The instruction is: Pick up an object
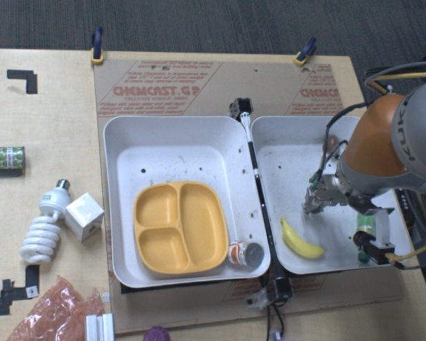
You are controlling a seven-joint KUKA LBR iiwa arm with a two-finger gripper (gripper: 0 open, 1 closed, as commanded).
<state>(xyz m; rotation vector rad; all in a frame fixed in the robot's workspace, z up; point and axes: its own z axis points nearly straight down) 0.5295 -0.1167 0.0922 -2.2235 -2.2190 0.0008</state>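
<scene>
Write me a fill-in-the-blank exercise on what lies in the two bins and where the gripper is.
1. The banana lies in the ______ bin as the camera sees it.
2. The yellow tray has ______ compartments.
3. The small jar lies on its side just to the ______ of the yellow tray in the camera view.
4. The gripper is over the same bin as the ______.

Missing words: right; three; right; banana

Two bins, one plate, one banana, one bulb.
</scene>
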